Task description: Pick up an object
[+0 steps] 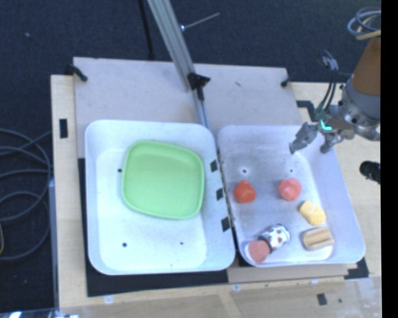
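Two shallow white bins sit side by side on my counter [265, 88]; the left bin [103, 177] holds a green plate [164, 179], and the right bin [265, 148] holds the small things I may pick from. My hand [316, 138] hangs over that bin's upper right corner, its two fingers spread apart and gripping nothing. The objects all lie toward the near edge of the bin from it: a red ball [290, 189] is closest, almost straight below the hand in the view, with an orange ball [245, 192] further left. Beyond them lie a yellow corn piece [312, 212], a tan bread roll [317, 238] with its long axis running left to right, a patterned can [276, 235] and a pink disc [258, 250]. I judge the red ball the shortest reach.
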Available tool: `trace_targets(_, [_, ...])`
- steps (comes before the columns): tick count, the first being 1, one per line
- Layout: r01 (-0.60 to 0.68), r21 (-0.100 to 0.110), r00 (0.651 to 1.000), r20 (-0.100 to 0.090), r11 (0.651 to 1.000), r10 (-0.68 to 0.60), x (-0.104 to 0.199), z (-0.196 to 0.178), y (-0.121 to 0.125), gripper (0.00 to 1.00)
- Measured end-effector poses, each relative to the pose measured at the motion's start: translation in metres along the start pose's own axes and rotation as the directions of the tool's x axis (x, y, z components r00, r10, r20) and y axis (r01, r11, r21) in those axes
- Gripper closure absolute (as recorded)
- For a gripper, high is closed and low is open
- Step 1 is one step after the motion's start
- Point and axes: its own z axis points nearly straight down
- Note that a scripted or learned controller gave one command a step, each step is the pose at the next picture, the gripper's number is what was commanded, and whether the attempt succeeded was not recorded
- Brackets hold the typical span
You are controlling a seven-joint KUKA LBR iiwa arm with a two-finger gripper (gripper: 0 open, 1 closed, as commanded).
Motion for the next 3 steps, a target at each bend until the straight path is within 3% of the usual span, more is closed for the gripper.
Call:
trace_targets(1, [0.0, 0.0, 1.0, 0.0, 1.0, 0.0, 0.0, 0.0, 0.0, 0.0])
trace_targets(3, [-0.001, 0.004, 1.0, 0.0, 1.0, 0.001, -0.014, 0.095, -0.004, 0.0])
